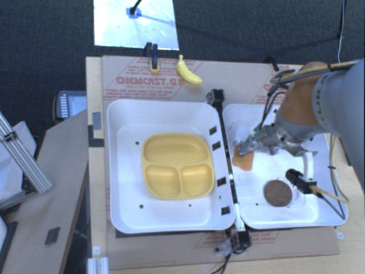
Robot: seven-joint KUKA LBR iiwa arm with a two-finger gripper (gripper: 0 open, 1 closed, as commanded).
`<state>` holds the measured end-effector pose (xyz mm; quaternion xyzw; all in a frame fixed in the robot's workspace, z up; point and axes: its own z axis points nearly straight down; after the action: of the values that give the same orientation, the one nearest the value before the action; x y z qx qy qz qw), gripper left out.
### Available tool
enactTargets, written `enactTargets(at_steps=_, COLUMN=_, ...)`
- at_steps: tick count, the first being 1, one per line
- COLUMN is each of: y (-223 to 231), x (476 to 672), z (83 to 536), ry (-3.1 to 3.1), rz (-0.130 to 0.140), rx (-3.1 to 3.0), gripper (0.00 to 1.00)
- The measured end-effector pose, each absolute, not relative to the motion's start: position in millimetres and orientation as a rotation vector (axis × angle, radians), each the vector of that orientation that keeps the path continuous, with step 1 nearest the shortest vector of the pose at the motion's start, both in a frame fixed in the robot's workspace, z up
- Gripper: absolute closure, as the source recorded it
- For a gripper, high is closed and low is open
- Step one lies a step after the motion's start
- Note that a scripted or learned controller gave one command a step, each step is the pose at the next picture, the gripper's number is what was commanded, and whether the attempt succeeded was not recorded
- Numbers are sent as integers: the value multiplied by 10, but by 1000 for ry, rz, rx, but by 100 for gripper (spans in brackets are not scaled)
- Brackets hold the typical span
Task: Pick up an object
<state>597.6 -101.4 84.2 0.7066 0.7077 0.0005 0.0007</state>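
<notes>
A yellow tray [174, 165] with 3 compartments is seen in the middle of the left bin [122, 153]. A banana [188, 72] is laid on the board beyond that bin, at about 12 o'clock from the tray, well apart from the arm's reach as it now stands.

In the right bin [319, 213] 2 candidates are found. An orange slab [244, 161] is placed near the divider at the bin's 9 o'clock side, and a brown disc [277, 193] is set at about 5 o'clock from it, near the bin's front. The gripper [246, 146] is held just above the slab's upper edge, reaching in from 3 o'clock. Whether its fingers are apart or together cannot be told; the metal parts are blurred together at this size, and nothing is seen clamped between them.

The slab is judged to be the intended object, since it is nearest the fingertips. For the step to be done well, the gripper should be centred over the slab, not its edge, and lowered fully to the bin floor, because the slab looks thin and flat. The divider wall at 9 o'clock should be kept clear. A check for a firm hold is advised before lifting.
</notes>
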Motion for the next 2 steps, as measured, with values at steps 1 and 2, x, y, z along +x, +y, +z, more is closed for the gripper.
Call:
enactTargets(at_steps=1, y=-1010, x=5999, z=979, ry=2220, rz=9, rx=2215, gripper=100)
enactTargets(at_steps=2, y=-975, x=5986, z=1614, ry=2223, rz=6, rx=2213, gripper=100)
